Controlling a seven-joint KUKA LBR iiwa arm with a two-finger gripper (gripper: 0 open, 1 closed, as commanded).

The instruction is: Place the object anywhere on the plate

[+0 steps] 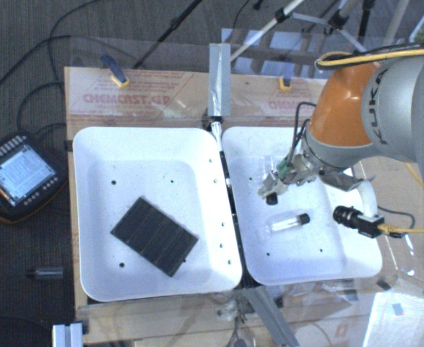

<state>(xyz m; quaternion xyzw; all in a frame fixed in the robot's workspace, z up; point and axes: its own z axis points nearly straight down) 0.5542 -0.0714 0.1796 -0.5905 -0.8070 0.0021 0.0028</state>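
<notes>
The small clear plastic tube with a black cap (290,223) lies on its side on the floor of the right white bin (356,266), near the middle, cap end pointing right. We judge it light, stiff and smooth, round enough to roll or slip from a pinch; we would take it across the middle of the clear barrel, fingers set square to its long axis, and squeeze gently, since thin plastic may crack.

To the left, the dark grey ribbed rectangular plate (154,236) rests flat and askew on the floor of the left white bin (89,165), well apart from the tube.

Farther back in the right bin, the two-finger gripper (274,189) hangs just beyond the tube. We see nothing between its fingers, and we cannot tell how wide they stand.

Behind it, letters run down the grey and orange arm (370,110); we read "KU" and take it for the maker's name. Faint red mirrored print crosses the clear sheet (146,96) at the far edge of the bench; we cannot read it.
</notes>
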